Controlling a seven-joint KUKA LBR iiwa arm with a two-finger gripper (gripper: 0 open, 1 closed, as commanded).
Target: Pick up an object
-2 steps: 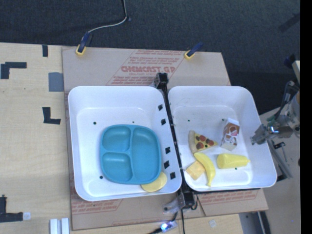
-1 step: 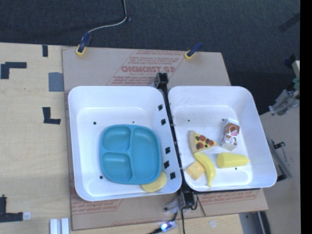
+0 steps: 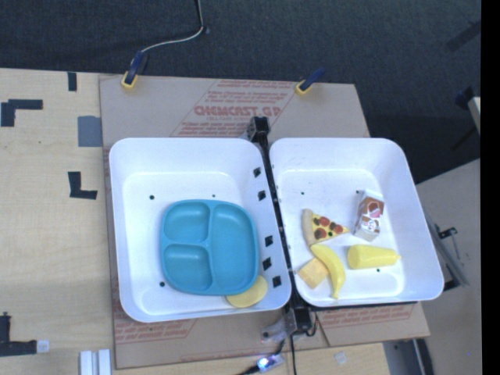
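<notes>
Sitting side by side on a cardboard sheet (image 3: pixel 234 108) over the wooden tabletop (image 3: pixel 39 209), two shallow white bins hold the toys on offer. The left bin (image 3: pixel 125 209) carries a blue divided plate (image 3: pixel 209 247), lying flat, with a pale yellow disc (image 3: pixel 248 294) tucked partly under its near right corner. The right bin (image 3: pixel 406 186), on the side from which the arm reaches in, holds five small pieces grouped in its near half: a pizza slice (image 3: pixel 322 226) by the inner wall, a brown-and-white carton (image 3: pixel 369 214) just beside it toward the outer wall, a banana (image 3: pixel 331 266) below the slice, an orange-yellow block (image 3: pixel 312 273) touching the banana on its inner side, and a yellow wedge (image 3: pixel 371 256) near the banana's other side, beneath the carton. A yellow clamp (image 3: pixel 131 75) and a blue-and-yellow clamp (image 3: pixel 309 80) grip the sheet's far edge, and a thin cable (image 3: pixel 191 22) trails across the dark floor beyond. How far the tool is open, and whether it has hold of anything, cannot be told.
</notes>
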